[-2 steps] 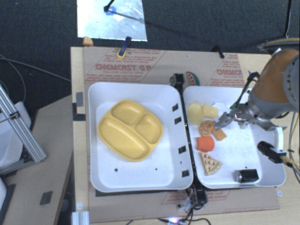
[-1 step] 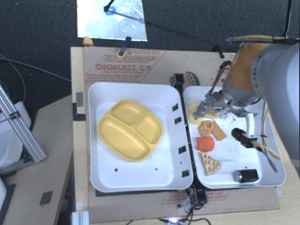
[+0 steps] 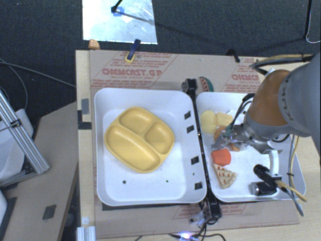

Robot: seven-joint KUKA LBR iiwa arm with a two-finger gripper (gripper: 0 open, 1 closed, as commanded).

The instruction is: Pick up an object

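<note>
Tray [image 3: 139, 139], yellow and three-sectioned, lies in the left bin [image 3: 108, 185]. In the right bin [image 3: 241, 194] pale yellow pieces [image 3: 214, 119] sit above a red-orange piece [image 3: 221, 157] and a waffle wedge [image 3: 225, 176]. My tool [image 3: 224, 141] hangs over them; I cannot tell its grip.

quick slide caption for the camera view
KUKA arm's gripper low in the right bin over toy food, near a red piece; yellow divided plate in the left bin.

End effector [image 3: 224, 140] hovers over toy food [image 3: 222, 157] in right bin [image 3: 288, 192]; yellow tray [image 3: 139, 139] fills left bin [image 3: 108, 185].
</note>
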